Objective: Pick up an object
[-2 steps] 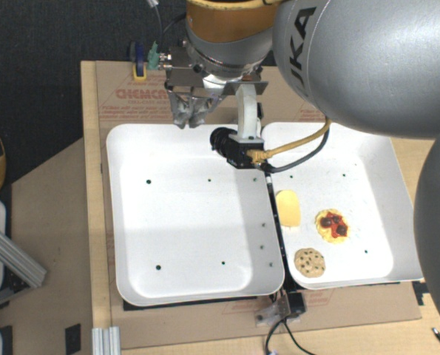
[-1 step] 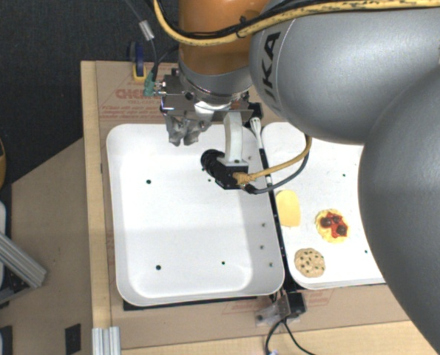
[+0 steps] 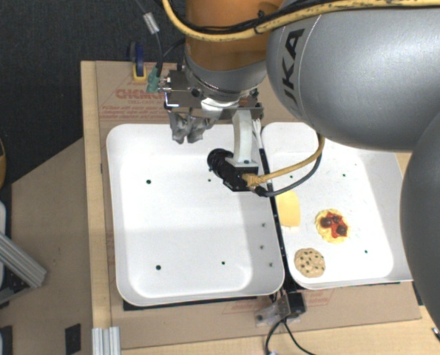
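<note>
Yellow slab (image 3: 288,209) lies flat in the right bin (image 3: 371,191), against its left wall, long axis running near to far. A round cookie (image 3: 309,262) sits nearer you in the same bin. A small disc with red topping (image 3: 332,225) lies just right of the slab. All three rest well apart from the gripper (image 3: 188,130), which hangs over the far edge of the left bin (image 3: 183,228), to the left of and beyond them. You cannot tell from this view whether it is open or closed. A black fitting (image 3: 228,171) with a tan cable hangs over the wall between the bins. Both bins sit on a brown board (image 3: 94,198); dark floor (image 3: 42,50) lies beyond.
</note>
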Robot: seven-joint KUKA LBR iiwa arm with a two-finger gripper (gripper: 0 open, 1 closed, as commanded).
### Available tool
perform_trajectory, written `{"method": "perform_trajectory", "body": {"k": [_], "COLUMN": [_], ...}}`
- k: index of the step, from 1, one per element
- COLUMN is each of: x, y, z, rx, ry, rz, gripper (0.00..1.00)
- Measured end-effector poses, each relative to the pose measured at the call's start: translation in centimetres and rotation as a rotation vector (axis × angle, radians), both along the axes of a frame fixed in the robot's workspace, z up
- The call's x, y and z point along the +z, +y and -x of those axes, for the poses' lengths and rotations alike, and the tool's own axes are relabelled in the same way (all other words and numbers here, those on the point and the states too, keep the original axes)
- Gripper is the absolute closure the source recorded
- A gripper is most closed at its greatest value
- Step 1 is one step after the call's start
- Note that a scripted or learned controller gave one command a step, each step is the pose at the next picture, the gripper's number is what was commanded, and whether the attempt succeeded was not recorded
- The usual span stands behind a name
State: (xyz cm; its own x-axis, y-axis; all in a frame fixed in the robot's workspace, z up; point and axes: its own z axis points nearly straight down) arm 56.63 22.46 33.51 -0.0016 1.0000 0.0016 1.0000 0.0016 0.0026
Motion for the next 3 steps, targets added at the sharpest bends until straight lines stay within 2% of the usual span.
{"method": "perform_trajectory", "body": {"k": [1,2,3], "x": [-5.1,-1.5,-6.2], "y": [0.0,0.0,0.0], "z": [-0.5,0.3,5.3], "rx": [-0.003,-0.001,0.000], "ry": [0.009,-0.001,0.012], "rz": [0.004,0.000,0.004], "gripper": [1.00,1.00,1.00]}}
